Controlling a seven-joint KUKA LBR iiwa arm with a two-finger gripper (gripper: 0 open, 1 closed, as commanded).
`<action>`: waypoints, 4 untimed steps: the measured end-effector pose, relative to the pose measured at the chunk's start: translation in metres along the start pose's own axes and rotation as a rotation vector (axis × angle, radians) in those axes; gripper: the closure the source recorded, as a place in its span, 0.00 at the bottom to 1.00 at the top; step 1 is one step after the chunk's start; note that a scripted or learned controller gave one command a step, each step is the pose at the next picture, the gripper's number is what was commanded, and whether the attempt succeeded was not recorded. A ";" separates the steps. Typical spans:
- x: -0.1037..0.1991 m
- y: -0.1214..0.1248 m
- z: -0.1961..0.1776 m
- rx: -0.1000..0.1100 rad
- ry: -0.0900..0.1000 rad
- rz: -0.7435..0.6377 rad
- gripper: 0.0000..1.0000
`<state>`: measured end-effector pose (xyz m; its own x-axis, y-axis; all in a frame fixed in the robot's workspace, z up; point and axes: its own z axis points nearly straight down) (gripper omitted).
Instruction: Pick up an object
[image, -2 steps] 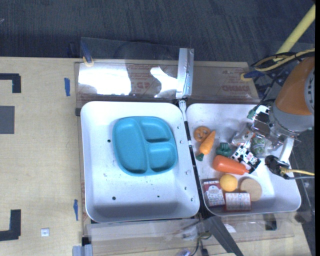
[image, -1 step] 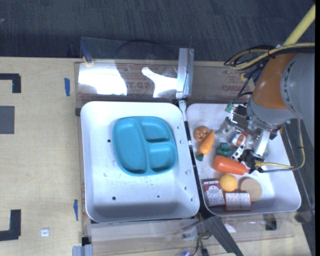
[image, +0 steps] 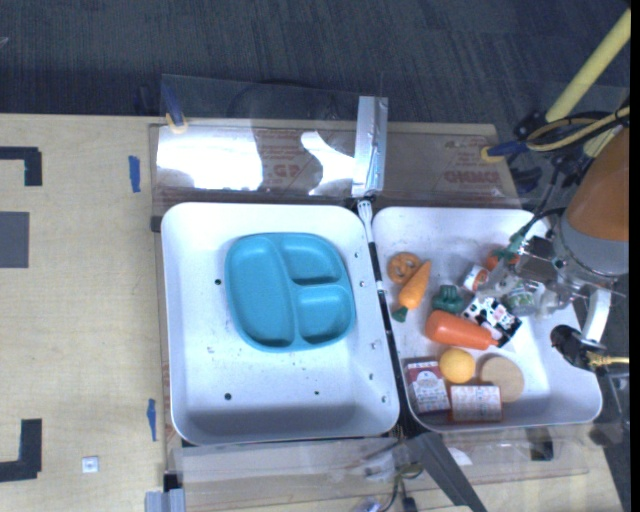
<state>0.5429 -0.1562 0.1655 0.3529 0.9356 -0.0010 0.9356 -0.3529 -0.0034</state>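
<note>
The right bin (image: 560, 400) holds several toy foods: a large carrot (image: 460, 330), a small carrot (image: 415, 285), a brown pretzel (image: 403, 264), a yellow lemon (image: 458, 365), a tan round biscuit (image: 503, 376), a black-and-white spotted piece (image: 492, 316), a green piece (image: 446, 297) and a small red-orange piece (image: 477, 276). My gripper (image: 512, 286) hangs low over the bin's right half, just above and right of the spotted piece. The grey wrist with its orange band (image: 605, 205) rises behind it at the right edge.
The left bin (image: 190, 380) carries a blue divided plate (image: 290, 290). A red-and-white packet (image: 427, 386) and a small can (image: 476, 402) lie by the right bin's front wall. Cables and a yellow pole (image: 590, 70) cross the top right. A clear panel (image: 260, 160) stands behind the bins.
</note>
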 end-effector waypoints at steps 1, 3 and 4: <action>0.037 0.107 0.006 -0.003 0.000 -0.024 0.00; -0.011 0.053 0.012 -0.001 0.000 -0.172 0.00; -0.007 0.110 0.075 -0.006 0.015 -0.192 0.00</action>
<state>0.6430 -0.2019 0.0898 0.1680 0.9857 0.0141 0.9858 -0.1680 0.0044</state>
